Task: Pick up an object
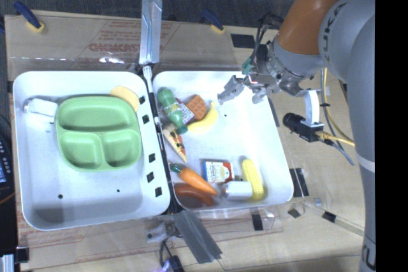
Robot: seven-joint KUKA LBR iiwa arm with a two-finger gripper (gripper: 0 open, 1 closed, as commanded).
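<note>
The hand (237, 90) hangs over the right bin (264, 137), up near its far edge; fingers spread, nothing between them; looks poised to drop on a target; toys crowd the near and left sides: green bottle (168, 103), carrot (194, 180), corn cob (252, 178); green tray (99, 132) fills the left bin.

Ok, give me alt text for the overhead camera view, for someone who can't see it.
A grey robot arm's gripper hovers over the right white bin, which holds toy food including a carrot and corn. The left bin holds a green divided tray.
</note>
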